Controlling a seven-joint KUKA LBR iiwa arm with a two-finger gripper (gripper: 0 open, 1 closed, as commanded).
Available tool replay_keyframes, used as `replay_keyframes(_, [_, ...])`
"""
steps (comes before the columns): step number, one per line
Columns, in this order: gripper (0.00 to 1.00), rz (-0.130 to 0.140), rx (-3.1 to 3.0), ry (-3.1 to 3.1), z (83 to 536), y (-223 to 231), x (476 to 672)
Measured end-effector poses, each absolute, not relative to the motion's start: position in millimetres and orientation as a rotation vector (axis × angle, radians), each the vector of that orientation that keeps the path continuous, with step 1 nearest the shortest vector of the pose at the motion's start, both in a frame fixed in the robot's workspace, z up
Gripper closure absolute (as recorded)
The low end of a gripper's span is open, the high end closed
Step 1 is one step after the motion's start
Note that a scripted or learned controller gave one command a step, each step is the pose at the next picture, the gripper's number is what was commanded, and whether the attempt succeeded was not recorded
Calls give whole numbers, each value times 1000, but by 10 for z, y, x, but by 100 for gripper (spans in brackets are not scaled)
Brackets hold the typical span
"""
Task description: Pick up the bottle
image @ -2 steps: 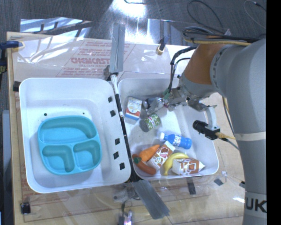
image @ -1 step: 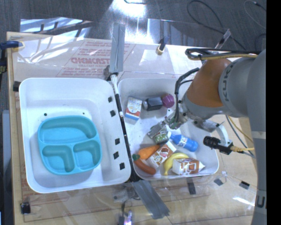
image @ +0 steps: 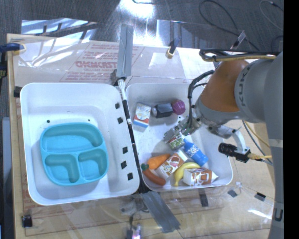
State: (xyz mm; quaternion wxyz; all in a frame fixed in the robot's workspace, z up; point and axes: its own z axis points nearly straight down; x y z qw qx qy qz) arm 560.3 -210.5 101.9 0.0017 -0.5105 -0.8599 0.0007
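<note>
One blue bottle point(image: 195, 154), one banana point(image: 181, 171), one carrot point(image: 158, 161), two bins; tool point(image: 182, 131) grip state unclear

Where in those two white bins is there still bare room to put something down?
The left bin has bare floor all around the blue divided tray, widest behind it. The right bin is bare along its back wall, behind the small carton and the dark bottle. Its front half is crowded: carrot, banana, cartons, with the gripper there.

A robotics lab; grey arm point(image: 249, 91), loose cables point(image: 224, 9), two white bins point(image: 30, 103) on a bench point(image: 65, 59).
</note>
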Motion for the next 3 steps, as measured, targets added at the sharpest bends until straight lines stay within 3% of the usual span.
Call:
replay_keyframes(1, [100, 1, -1380, -2824, 1526, -2099, 5407])
replay_keyframes(2, [100, 1, -1380, -2823, 2527, -2109, 4775])
replay_keyframes(3, [0, 2, -1381, -2823, 2524, -2113, 4772])
